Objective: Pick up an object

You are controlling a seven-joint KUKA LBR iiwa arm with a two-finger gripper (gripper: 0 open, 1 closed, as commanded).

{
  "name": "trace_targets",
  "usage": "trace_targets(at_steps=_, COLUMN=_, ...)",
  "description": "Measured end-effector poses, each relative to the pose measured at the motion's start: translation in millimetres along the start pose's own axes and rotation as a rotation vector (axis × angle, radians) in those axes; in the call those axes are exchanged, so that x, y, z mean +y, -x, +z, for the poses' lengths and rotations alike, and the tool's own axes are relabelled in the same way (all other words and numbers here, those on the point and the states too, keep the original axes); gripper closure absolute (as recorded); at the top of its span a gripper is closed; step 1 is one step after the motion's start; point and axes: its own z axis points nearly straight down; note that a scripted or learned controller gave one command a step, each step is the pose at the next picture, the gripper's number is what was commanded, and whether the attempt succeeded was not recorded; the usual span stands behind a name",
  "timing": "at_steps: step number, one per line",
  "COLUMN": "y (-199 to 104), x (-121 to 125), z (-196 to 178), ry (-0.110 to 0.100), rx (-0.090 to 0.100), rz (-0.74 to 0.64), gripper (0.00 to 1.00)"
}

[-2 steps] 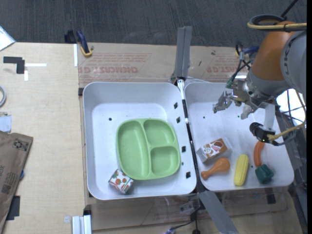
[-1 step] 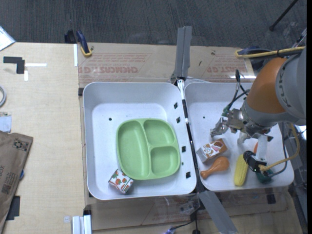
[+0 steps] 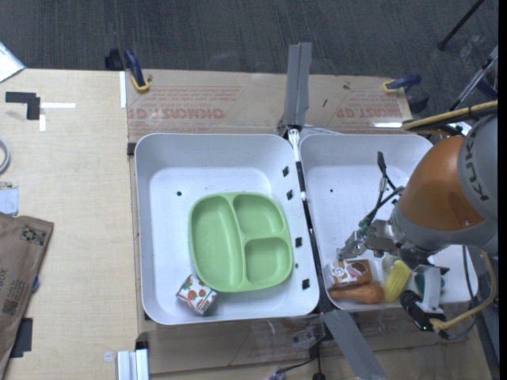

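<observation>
Camera view puts a small packet [image 3: 349, 272] at lower right, in the right bin [image 3: 341, 172], touching a hot dog [image 3: 356, 294] and a yellow piece [image 3: 395, 279]. The claw [image 3: 354, 244] hangs just above; its state I cannot tell. Crowding could spoil a grasp.

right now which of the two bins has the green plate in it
The left bin. The green divided plate lies flat in it, with a small carton by its lower left corner. The right bin holds the gripper and a food pile instead.
</observation>
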Motion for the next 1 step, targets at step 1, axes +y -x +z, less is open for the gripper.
trace_targets(at_steps=1, y=1.4, x=0.6, z=-8.6, ry=0.001, rx=-0.002, rz=0.005, gripper=1.00)
